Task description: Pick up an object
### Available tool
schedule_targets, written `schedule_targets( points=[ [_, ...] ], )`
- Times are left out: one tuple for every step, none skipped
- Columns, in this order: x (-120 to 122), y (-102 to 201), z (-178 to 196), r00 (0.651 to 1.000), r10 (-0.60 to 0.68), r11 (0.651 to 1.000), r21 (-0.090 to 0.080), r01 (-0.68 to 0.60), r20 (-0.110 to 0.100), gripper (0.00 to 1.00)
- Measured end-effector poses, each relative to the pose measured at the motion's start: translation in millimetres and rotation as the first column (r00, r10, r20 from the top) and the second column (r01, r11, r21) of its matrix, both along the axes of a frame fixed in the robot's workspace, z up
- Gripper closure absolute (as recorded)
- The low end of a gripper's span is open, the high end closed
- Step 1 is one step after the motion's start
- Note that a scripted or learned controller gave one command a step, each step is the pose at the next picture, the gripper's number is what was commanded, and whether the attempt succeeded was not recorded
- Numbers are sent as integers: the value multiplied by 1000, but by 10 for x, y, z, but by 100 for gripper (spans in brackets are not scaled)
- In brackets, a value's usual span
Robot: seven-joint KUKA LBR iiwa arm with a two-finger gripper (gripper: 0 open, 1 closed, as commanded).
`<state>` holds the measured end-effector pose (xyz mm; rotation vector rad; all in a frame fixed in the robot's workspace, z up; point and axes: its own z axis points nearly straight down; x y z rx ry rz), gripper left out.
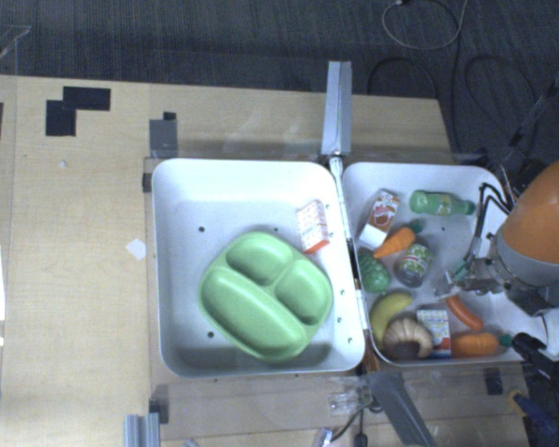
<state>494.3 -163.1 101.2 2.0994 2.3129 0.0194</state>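
Note:
The right bin (pixel 484 170) holds several toy foods: a green bottle (pixel 440 203), a red and white pouch (pixel 384 209), a carrot (pixel 394 242), a small can (pixel 413 262), a green vegetable (pixel 374 274), a yellow fruit (pixel 389 307), a brown bread roll (pixel 407 336), a white box (pixel 433 321), a red sausage (pixel 463 311) and an orange carrot (pixel 475 345). My gripper (pixel 468 284) hangs low over the right side of this bin, just above the red sausage, below the arm's orange band (pixel 548 214).
The left bin (pixel 177 250) holds a green divided plate (pixel 265 293) and a small orange and white snack box (pixel 312 225) against its right wall. A metal post (pixel 336 110) stands behind the bins. Cables lie on the dark floor at the back right.

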Motion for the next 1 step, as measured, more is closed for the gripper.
schedule_targets(
  points=[
    [248, 334, 1053, 986, -166, 986, 3, 166, -16, 100]
  ],
)
